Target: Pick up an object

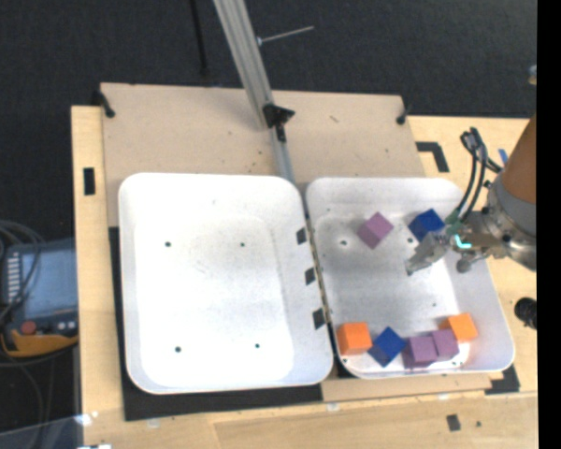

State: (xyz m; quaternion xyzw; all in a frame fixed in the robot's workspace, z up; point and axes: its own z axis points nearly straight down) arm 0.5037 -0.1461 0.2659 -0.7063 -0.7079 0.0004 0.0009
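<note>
Near the back wall of the right bin [467,190]: blue cube [426,224], turned a little askew to the bin walls, equal-sided, so no long axis to speak of. Just left of it, apart: purple cube [376,228], turned cornerwise to the walls, one corner toward the front.

Along the front wall of the same bin, a loose row of five more: orange cube [355,337] at the left end, front blue cube [387,345] touching it and set cornerwise, then purple pair [430,348] side by side and touching, then right orange cube [463,325] just behind the row's right end. Seven cubes in all in this bin, the middle of its floor bare.

Just in front and right of the blue cube, close beside it: gripper [444,255], fingers apart, nothing between them. Hangs over the right half of the bin, with a small green light at its base. Grey arm [514,223] behind it, coming in from the right.

Left bin [131,251] alongside, touching the right bin at black clips; a few dark specks on its floor.

Both bins on the counter [93,419]. Slanted metal rail [243,45] at the back. At far left, off the counter, pendant [37,293] with a screen; writing too small to read.
</note>
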